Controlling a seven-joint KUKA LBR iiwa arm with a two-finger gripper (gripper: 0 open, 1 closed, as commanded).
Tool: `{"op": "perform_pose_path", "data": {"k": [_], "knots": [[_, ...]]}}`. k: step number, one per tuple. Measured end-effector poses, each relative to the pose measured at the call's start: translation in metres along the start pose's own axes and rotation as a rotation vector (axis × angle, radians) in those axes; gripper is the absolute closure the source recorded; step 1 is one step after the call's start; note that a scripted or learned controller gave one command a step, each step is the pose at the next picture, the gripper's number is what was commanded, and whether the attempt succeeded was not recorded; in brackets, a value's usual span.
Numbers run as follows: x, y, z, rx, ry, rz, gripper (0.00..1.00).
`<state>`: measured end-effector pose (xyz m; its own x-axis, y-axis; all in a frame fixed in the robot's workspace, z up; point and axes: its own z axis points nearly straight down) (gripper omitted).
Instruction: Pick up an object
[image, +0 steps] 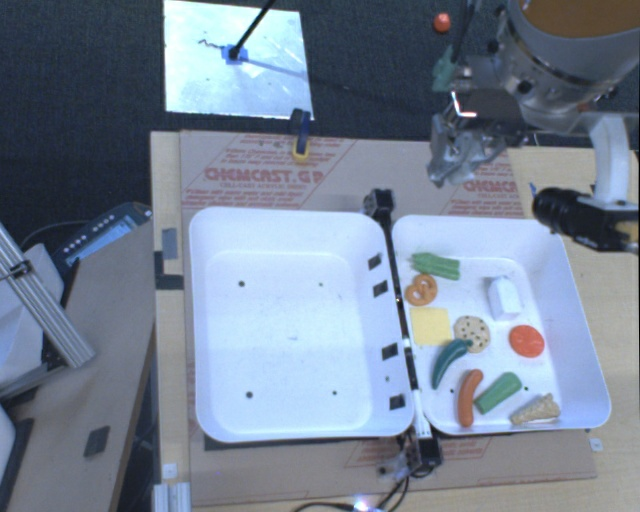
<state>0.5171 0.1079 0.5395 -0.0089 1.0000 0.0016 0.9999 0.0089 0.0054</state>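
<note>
Toy foods (470, 333) scattered, right bin (575, 300)

Grey arm (560, 60), orange band, dull metal hand (462, 160).

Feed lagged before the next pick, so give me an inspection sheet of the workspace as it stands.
Surface: bench bears left bin and right bin.
Job's things: in right bin, pretzel, yellow square, cookie, red disc, sausage, white block.
Clutter: yellow-and-blue clamp on the board behind the bins.
Gripper: above the right bin's far edge; finger state unclear.
Cables: wires at the near edge.
Surroundings: dark floor, metal sheet.
</note>
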Motion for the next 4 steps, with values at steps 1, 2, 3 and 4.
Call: {"op": "perform_pose_path", "data": {"k": [1,2,3,4], "knots": [[0.0,0.0,-0.011,-0.002,0.001,-0.005,1.0],[0.0,0.001,-0.022,-0.004,0.001,-0.01,1.0],[0.0,0.001,-0.033,-0.006,0.002,-0.014,1.0],[0.0,0.001,-0.044,-0.008,0.002,-0.019,1.0]]}}
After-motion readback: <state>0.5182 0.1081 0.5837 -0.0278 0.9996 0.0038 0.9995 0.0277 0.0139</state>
